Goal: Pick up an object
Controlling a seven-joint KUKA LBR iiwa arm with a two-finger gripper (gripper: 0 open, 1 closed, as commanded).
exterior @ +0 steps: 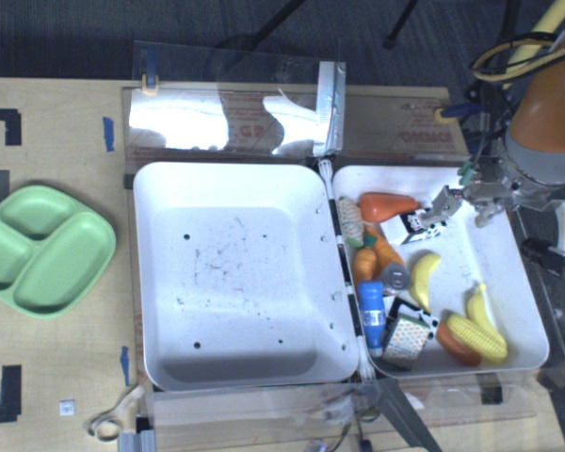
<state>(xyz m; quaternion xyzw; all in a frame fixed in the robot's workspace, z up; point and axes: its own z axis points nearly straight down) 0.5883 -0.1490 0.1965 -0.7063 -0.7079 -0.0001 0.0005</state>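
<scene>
Arm: grey, with an orange band (pixel 549 111), entering from the right edge above the right bin.
Gripper (pixel 440 207): low over the upper part of the right bin (pixel 508 252), just right of the carrot; whether it is open or closed, I cannot tell, and no object is seen in its grasp.
Right bin, upper area: an orange-red carrot (pixel 388 204) lies across the bin near the top; a small black-and-white item (pixel 417 222) sits just beside the gripper tip.
Right bin, left wall: a pale corn-like piece (pixel 349 220), an orange piece (pixel 366 263) below it, then a blue bottle (pixel 372 311) lying along the divider.
Right bin, centre: a yellow banana (pixel 422 279), with a small grey round item (pixel 395 276) just left of it.
Right bin, lower area: a checkered packet (pixel 407 338) near the bottom wall; a yellow corn cob (pixel 473 336) resting against a reddish piece, and a second yellow banana-shaped piece (pixel 479 306) just above it.
Left bin (pixel 160 252): white, scuffed floor.
Bench, left: a green divided plate (pixel 45 250) well apart from both bins.
Behind the bins: a clear plastic sheet (pixel 226 111) standing upright.
</scene>
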